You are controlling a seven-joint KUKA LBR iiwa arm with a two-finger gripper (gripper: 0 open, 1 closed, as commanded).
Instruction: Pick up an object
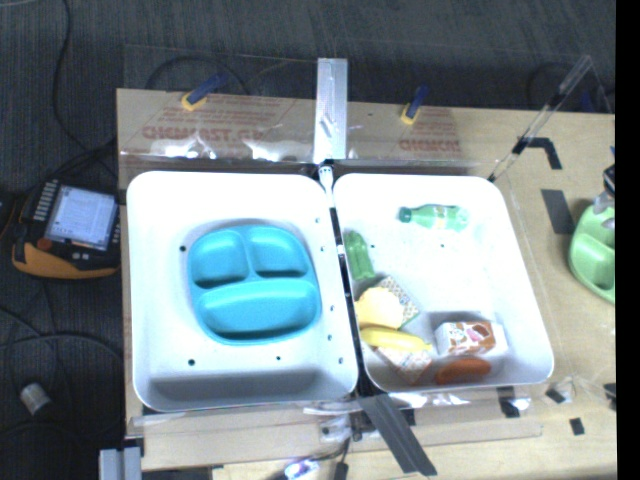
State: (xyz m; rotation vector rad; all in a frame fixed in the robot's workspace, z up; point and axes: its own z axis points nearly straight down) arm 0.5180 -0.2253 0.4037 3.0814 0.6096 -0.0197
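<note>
Both white bins [150, 268] look like smooth plastic with a slight sheen. The blue divided tray [255, 280] in the left one is glossy plastic too, nice and slick. The tabletop [560, 298] reads as pale matt wood or plywood. There's a crinkly clear plastic sheet [240, 128] along the back edge and a shiny metal strip [331, 108] in the middle. The little green bottle [432, 216] looks like see-through plastic. The floor [60, 68] is dark, rough carpet.
</note>
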